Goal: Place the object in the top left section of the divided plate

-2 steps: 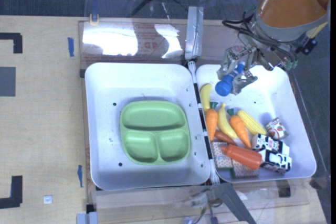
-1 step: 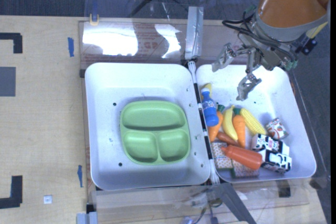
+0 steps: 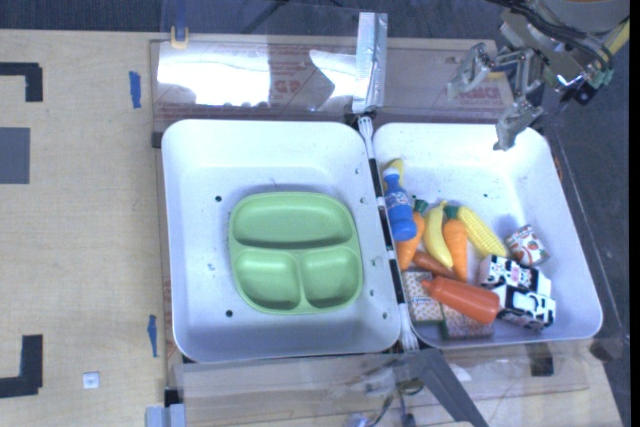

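gripper [image 3: 520,105]: I see it at 1 o'clock over right bin [image 3: 570,215] rim, grip state unclear
toys [image 3: 455,260]: piled right bin, light hard plastic; I'd pinch carrot [image 3: 455,243] mid-body
divided plate [image 3: 296,250]: left bin [image 3: 200,175] centre

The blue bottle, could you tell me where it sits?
The blue bottle lies in the right bin, against its left wall, beside the banana.

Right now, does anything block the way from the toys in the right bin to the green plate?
Only the two bins' adjoining rims lie between the toy pile and the green divided plate. The tool hovers above the right bin's far corner.
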`<state>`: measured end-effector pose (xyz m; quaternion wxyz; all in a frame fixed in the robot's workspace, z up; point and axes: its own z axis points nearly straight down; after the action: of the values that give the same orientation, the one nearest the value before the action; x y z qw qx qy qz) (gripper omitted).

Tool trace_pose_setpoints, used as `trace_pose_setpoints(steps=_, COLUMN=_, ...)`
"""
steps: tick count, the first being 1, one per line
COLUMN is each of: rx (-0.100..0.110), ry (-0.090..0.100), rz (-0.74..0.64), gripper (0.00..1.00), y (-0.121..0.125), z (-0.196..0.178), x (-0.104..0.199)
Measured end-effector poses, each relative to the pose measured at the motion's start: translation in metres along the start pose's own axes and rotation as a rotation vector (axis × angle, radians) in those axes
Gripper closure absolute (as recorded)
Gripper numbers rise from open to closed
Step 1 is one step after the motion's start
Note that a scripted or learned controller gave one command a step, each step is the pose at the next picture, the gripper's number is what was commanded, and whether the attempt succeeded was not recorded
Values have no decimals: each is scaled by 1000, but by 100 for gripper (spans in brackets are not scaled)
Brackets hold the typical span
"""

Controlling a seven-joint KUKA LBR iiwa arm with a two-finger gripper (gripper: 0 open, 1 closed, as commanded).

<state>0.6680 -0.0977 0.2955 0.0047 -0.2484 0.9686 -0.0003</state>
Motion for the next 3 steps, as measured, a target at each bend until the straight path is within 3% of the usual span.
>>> trace_pose_setpoints(steps=1, rx=1, ry=-1, rz=-104, gripper=0, y=-52, z=-63, x=28)
trace_pose_setpoints(steps=2, rx=2, ry=-2, rz=-452, gripper=0, y=-84, z=-96, x=45)
trace_pose_setpoints(steps=3, rx=2, ry=-1, rz=-468, gripper=0, y=-109, z=-119, x=59)
